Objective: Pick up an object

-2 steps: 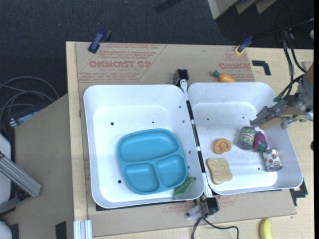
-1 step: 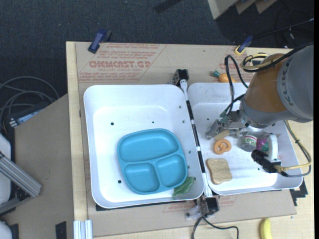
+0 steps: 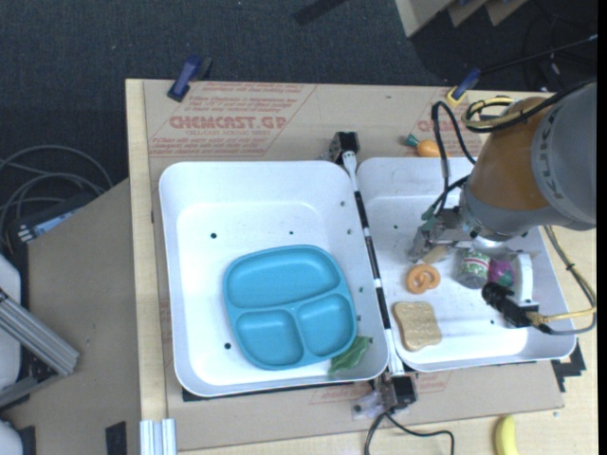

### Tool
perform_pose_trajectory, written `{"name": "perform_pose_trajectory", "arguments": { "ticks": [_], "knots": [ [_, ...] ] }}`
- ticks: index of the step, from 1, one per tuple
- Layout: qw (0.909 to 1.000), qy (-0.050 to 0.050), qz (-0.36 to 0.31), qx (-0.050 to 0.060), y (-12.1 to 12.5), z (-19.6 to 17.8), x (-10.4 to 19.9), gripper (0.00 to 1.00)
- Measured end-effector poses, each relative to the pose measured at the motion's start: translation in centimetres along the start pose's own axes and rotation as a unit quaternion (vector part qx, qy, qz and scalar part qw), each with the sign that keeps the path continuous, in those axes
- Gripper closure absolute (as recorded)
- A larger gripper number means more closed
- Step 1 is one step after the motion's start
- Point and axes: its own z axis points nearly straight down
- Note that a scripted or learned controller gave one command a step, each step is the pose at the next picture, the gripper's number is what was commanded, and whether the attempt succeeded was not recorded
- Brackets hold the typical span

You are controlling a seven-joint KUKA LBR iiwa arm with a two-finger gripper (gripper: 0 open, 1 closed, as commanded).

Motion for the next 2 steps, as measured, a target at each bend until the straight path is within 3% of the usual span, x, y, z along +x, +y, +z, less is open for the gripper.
{"name": "perform_pose_trajectory", "arguments": {
  "ticks": [1, 2],
  "knots": [
    [1.0, 0.0, -0.001, 0.0, 0.5, -12.5, 4.6, 1.0],
    [1.0, 0.001, -0.001, 0.002, -6.2, -16.2, 7.6, 1.0]
  ]
}}
